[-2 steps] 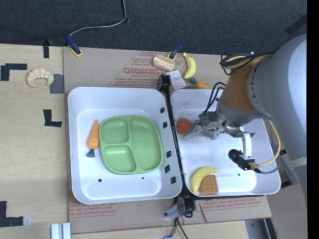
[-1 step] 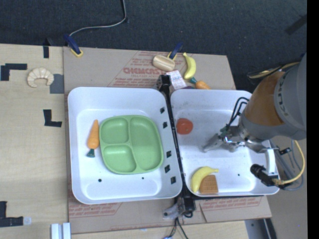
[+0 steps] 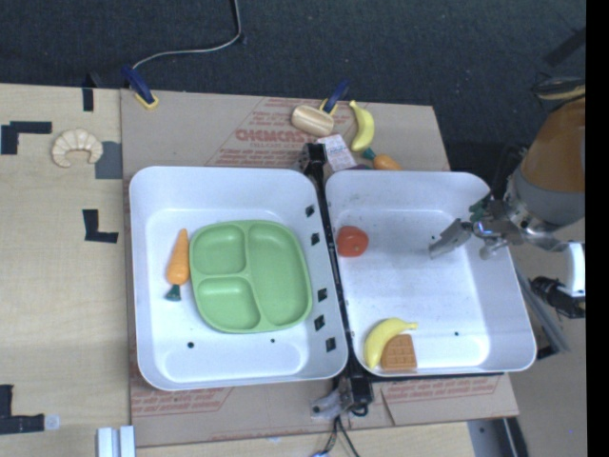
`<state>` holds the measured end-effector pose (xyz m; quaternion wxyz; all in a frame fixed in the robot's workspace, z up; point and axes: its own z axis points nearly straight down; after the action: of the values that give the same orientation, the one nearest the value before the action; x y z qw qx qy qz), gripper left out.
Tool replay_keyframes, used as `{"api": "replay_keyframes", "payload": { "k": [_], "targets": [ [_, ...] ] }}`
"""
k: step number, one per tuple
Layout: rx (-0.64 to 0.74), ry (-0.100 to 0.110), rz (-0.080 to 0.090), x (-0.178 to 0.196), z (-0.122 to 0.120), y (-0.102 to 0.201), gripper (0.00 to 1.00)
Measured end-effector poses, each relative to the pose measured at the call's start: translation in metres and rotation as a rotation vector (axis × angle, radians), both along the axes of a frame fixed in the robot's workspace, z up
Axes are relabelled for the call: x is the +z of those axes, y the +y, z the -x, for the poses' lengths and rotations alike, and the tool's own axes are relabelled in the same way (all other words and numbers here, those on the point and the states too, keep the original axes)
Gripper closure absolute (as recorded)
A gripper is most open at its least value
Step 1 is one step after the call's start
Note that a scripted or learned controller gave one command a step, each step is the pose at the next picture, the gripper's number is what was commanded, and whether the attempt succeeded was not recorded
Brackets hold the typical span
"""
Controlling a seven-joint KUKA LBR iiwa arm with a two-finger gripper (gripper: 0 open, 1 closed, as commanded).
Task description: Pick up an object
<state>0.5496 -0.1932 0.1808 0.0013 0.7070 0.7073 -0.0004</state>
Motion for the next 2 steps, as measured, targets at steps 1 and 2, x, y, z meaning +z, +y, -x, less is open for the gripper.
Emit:
{"api": "replay_keyframes", "payload": {
  "k": [1,2],
  "targets": [
    [0.001,-0.002,-0.001,-0.094,-0.030,0.030,0.00],
    [-0.001,0.000,0.000,-0.001,0.022,-0.017,0.00]
  ]
}}
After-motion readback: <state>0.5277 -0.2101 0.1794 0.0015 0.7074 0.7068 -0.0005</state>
